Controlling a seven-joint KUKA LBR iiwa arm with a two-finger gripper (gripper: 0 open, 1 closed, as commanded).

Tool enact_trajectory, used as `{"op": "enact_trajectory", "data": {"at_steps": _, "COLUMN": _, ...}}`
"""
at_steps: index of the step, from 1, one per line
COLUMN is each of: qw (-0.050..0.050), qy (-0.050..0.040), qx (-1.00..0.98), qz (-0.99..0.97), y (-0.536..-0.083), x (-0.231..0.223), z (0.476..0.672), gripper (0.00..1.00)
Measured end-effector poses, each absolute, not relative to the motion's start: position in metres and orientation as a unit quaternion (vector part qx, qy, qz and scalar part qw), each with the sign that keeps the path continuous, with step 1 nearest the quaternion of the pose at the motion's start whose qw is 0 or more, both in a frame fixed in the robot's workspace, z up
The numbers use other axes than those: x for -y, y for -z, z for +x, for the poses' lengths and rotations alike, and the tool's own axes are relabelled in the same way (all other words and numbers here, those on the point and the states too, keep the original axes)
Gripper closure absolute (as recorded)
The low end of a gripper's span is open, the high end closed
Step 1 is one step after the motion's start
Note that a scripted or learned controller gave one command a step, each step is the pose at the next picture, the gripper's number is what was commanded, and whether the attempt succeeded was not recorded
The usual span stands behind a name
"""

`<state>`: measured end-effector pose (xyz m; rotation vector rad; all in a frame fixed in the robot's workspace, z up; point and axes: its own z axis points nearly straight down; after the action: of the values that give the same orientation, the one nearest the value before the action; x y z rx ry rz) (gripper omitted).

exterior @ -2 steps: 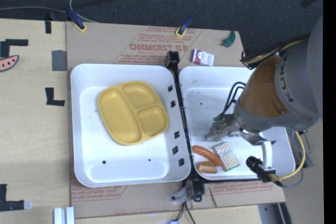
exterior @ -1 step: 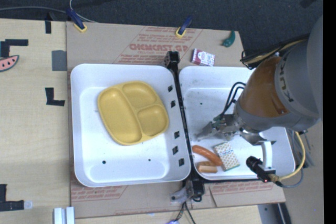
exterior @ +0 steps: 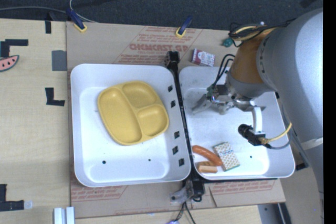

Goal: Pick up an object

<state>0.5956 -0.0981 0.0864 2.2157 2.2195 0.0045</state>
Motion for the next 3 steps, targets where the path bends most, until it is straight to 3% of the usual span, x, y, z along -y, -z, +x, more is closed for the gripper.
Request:
{"op": "enact_trajectory", "data": {"at_steps": 1, "qw": 0.003, "qy": -0.0011, "qx": -0.707, "qz": 0.707, "y": -0.0865, "x": 0.1000, "z": 0.5377, "gripper": 0.00}}
{"op": "enact_trajectory", "data": {"at_steps": 2, "qw": 0.004, "qy": -0.0009, "qx": -0.707, "qz": 0.707, "y": -0.0960, "x": 0.1007, "z": 0.5381, "gripper": 1.00}}
{"op": "enact_trajectory", "data": {"at_steps": 3, "qw": 0.003, "qy": -0.0009, "qx": -0.707, "qz": 0.707, "y": -0.0959, "x": 0.1006, "z": 0.5379, "gripper": 0.00}}
